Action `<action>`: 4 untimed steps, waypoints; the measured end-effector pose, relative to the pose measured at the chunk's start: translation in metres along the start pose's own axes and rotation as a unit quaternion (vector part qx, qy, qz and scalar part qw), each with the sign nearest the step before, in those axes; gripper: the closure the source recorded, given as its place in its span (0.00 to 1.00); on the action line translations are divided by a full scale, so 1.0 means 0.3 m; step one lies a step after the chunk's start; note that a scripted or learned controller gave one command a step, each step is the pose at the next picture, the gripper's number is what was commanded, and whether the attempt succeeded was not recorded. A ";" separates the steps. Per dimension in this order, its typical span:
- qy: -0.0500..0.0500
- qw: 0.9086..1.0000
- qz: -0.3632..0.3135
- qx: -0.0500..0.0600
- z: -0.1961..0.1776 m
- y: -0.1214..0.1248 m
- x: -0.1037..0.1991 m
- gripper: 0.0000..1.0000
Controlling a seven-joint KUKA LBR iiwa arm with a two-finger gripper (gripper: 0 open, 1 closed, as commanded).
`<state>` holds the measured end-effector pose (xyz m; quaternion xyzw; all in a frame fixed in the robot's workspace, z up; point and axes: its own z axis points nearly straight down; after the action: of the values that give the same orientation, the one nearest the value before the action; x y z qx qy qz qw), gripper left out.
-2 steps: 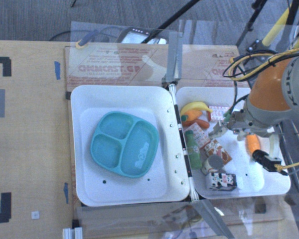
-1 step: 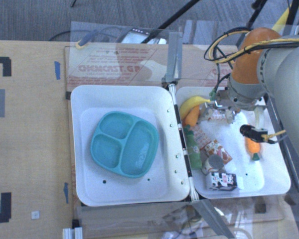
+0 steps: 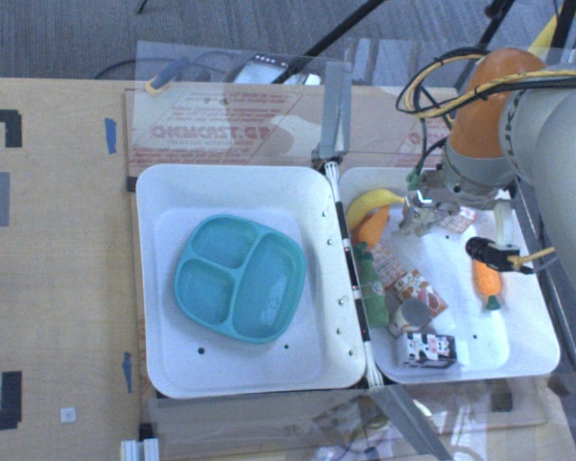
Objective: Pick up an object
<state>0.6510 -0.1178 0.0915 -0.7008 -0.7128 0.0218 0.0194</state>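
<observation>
My gripper hangs low over the back left part of the right bin, under the orange band of the arm. Just to its left lie a yellow banana and an orange fruit. Nearer the front are a green object, a red-and-white snack packet, a grey can and a black-and-white carton. A toy carrot lies at the right of the bin, beside a black part of the arm.
The left bin holds a teal divided plate. A raised divider runs between the two bins. Yellow and black cables loop behind the wrist at the back right.
</observation>
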 end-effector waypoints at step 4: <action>-0.002 0.995 -0.095 -0.021 -0.010 0.048 0.006 1.00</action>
<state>0.6654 -0.1156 0.0936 -0.6299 -0.7766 0.0061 0.0052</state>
